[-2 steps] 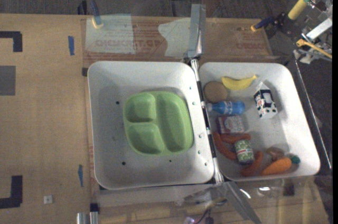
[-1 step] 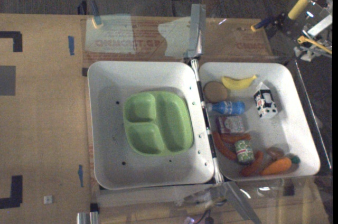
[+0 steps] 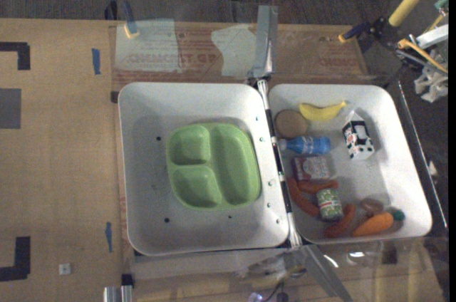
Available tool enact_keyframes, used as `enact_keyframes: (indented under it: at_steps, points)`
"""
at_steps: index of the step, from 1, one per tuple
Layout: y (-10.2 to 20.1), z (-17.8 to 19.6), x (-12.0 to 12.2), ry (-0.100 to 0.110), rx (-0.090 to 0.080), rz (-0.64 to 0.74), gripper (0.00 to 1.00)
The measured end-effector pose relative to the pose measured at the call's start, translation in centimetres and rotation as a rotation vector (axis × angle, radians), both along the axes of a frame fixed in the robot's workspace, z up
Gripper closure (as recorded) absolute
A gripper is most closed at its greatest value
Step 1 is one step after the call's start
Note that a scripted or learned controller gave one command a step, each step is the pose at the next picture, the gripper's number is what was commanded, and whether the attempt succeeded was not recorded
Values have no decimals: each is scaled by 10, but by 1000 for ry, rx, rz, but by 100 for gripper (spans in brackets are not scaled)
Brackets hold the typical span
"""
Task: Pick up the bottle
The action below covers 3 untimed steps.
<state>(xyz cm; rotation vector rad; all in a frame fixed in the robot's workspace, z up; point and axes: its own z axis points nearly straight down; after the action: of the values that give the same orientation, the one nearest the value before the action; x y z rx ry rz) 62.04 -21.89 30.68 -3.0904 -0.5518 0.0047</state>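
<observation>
Where I look down, brown bench [image 3: 57,151], two white bins [image 3: 142,108], blue bottle [image 3: 306,145] lying in right one, gripper state undeterminable.

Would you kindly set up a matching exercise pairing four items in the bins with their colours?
Items:
1. bottle
2. banana
3. divided tray
4. carrot

Colours:
A. orange
B. green
C. blue
D. yellow

Pairs: 1-C, 2-D, 3-B, 4-A
</observation>
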Motion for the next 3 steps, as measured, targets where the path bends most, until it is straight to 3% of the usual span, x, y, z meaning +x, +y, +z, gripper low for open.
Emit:
enact_keyframes:
  at_steps: [1, 2, 3]
  points:
    - [1, 10, 1, 0, -1, 4, 100]
    - [2, 10, 1, 0, -1, 4, 0]
    - [13, -65, -2, -1, 1, 207, 0]
